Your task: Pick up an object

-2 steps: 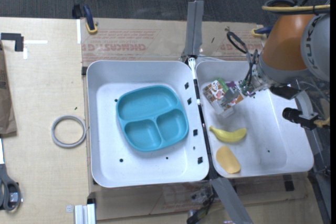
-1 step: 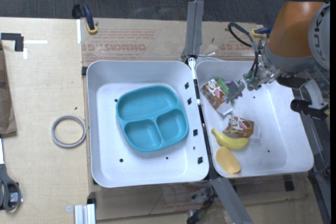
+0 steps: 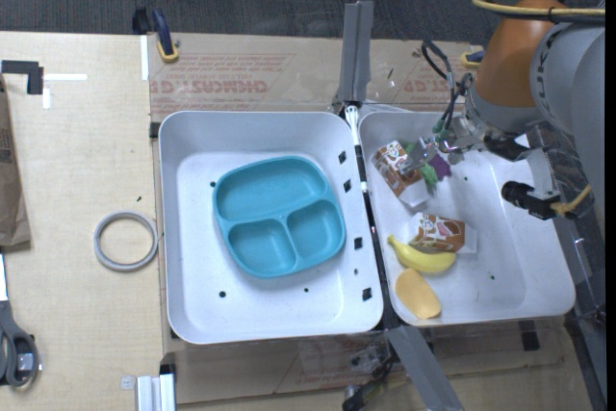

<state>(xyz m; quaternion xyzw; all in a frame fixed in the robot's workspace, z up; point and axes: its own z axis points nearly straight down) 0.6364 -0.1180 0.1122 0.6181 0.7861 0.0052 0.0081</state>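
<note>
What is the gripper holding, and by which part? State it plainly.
It cannot be told. The gripper sits low in the right bin, over a purple item beside a snack packet; no grasp is visible.

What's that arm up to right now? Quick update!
Pincer low in right bin, over snack packet. Nothing visibly held. Banana, second packet close by.

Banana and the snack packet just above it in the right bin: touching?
Touching. The camera view shows the banana lying against the snack packet's lower edge, no gap between them.
</note>
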